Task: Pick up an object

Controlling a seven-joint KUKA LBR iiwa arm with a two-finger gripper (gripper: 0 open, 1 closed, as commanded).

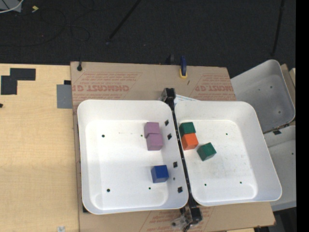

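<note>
Blue cube (160, 173) matte, upright, left bin (91, 178).

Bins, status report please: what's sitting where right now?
Left bin: two purple blocks touching, blue block nearer. Right bin: green block against orange block, second green block apart. Nothing lifted yet.

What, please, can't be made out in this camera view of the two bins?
- Camera view: the pale purple blocks abut, so whether they are one piece or two is unclear.
- Camera view: the dark green cube and orange cube overlap from this angle; contact uncertain.
- Camera view: the black clamp is cut off by the bottom edge.
</note>
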